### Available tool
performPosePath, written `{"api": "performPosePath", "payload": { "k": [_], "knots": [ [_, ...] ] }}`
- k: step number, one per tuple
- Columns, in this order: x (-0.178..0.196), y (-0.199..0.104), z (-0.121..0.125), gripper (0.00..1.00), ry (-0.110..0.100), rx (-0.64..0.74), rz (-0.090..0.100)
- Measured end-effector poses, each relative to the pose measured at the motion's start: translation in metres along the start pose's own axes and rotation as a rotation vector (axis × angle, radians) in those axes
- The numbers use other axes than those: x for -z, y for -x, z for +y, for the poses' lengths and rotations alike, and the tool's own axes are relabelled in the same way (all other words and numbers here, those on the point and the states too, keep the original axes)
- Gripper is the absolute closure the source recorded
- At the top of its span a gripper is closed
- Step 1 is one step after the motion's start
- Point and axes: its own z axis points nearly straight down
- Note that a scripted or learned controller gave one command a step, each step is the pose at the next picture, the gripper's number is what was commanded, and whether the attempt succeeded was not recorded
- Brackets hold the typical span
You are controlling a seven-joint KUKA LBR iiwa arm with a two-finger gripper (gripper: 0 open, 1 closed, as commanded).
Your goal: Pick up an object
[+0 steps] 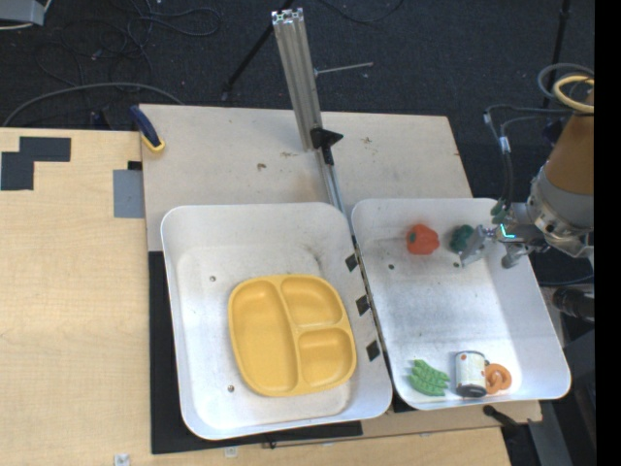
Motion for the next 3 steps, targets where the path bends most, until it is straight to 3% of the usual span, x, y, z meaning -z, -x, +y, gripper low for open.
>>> {"api": "performPosePath", "payload": {
  "k": [1,3],
  "knots": [
    [0.002,0.0,0.001,0.0,0.004,0.0,-0.001],
    [-0.089,-0.006,-0.005,0.0,-0.001,-0.001,0.0]
  ]
}}
